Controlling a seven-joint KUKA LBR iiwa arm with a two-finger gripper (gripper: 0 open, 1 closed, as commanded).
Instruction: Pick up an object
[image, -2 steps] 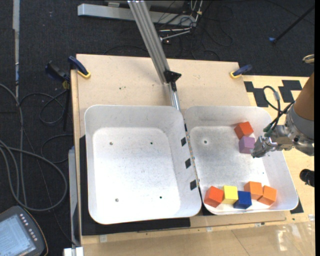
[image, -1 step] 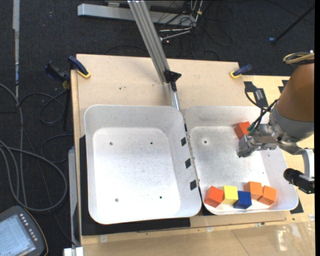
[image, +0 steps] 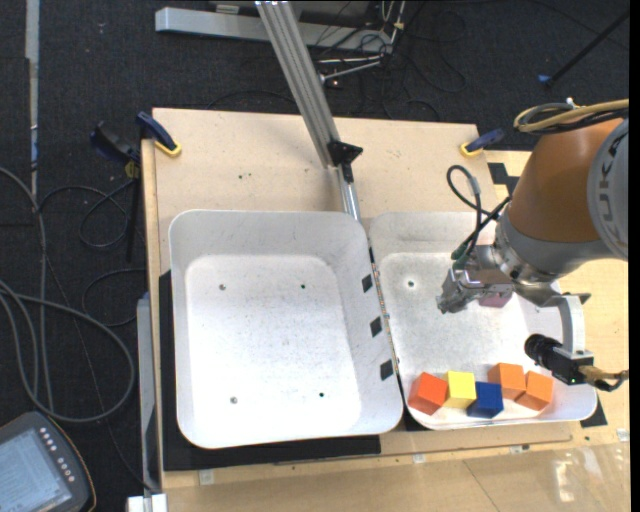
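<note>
Plainly the blocks sit where the slope of the right bin (image: 420, 275) has gathered them — an orange block (image: 429, 391), a yellow block (image: 461, 386), a blue block (image: 487, 399) and two more orange blocks (image: 523, 385) lined up along its near rim, some touching. The hand (image: 462, 291) hangs over the middle of that bin, well apart from the row, with something pinkish (image: 495, 296) just beside it; whether that is gripped, or how the hand is set, I cannot tell. To my eye no block has been picked yet. The left bin (image: 265, 320) lies alongside, speckled white. Both rest on a pale wooden worktop (image: 250, 150) with clamps (image: 155, 135) at its far corners — a metal strut (image: 305, 85) slants in above, and cables (image: 60, 210) trail over dark carpet.
</note>
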